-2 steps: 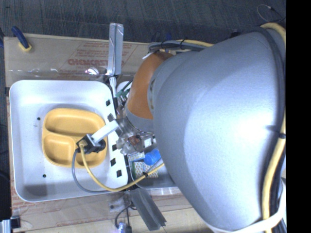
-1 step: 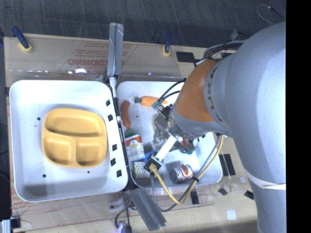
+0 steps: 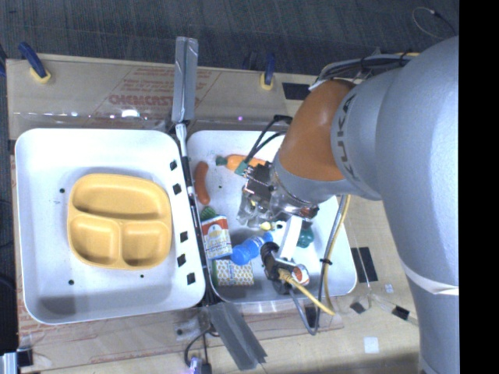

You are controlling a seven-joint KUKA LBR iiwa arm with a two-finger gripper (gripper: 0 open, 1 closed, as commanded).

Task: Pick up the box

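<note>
A small box (image 3: 216, 238) with a white, red and green label lies in the right bin (image 3: 345, 275), against its left wall. Just below it lies a flat packet (image 3: 234, 273) with a green and tan pattern. My gripper (image 3: 254, 212) hangs low over the middle of the right bin, a little right of and above the box. Nothing shows between it and the box, and the wrist hides what lies under it.
A blue bottle (image 3: 247, 250) lies between the box and the gripper. A sausage (image 3: 202, 180) and a carrot (image 3: 231, 161) lie toward the bin's back. A teal item (image 3: 305, 238) sits to the right. The left bin (image 3: 39, 287) holds a yellow divided tray (image 3: 120, 219).
</note>
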